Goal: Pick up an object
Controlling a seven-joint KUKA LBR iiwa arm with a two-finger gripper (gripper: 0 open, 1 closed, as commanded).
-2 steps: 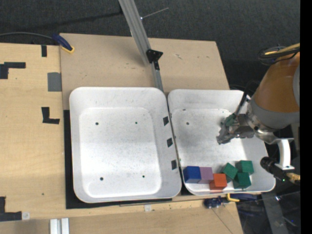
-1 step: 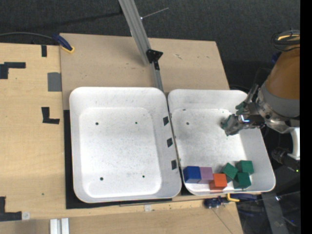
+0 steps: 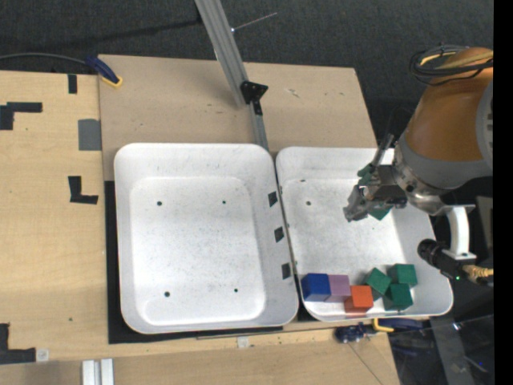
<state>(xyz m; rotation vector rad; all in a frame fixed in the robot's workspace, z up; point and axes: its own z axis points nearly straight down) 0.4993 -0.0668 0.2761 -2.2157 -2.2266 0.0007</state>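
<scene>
green block (image 3: 380,212) clamped between raised fingers (image 3: 358,207).

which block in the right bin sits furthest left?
The blue block, at the left end of the cluster along the right bin's near edge. The purple block touches its right side; the orange and green blocks lie further right.
</scene>
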